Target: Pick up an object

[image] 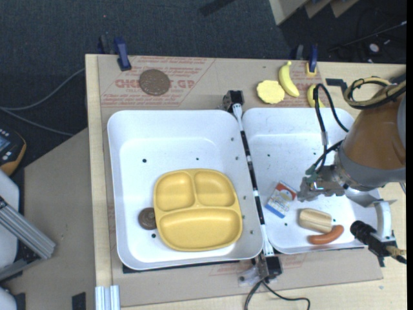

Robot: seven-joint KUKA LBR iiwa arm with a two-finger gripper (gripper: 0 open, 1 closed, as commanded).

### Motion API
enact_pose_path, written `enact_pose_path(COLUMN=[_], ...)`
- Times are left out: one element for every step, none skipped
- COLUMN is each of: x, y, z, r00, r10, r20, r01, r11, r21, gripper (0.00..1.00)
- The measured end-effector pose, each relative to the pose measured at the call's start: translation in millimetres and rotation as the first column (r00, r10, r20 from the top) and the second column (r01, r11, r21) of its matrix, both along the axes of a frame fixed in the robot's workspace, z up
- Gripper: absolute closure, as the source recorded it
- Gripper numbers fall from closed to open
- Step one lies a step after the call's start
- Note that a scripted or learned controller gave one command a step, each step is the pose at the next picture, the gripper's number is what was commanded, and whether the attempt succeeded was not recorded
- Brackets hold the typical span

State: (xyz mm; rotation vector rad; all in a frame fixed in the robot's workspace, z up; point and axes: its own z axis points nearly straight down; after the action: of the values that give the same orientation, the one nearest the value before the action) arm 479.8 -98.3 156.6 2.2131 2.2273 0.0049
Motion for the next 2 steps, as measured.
enact_pose_path(x=[9.1,7.9], y=[34.5,32.0], z=[29.6,27.9], r00=[1.0,1.0], r10=[-0.001,-0.006], r20=[0.002,-0.002], r01=[0.001,0.006], r11=[1.0,1.0], r21=[-0.001,-0.002], gripper=[1.0,0.0])
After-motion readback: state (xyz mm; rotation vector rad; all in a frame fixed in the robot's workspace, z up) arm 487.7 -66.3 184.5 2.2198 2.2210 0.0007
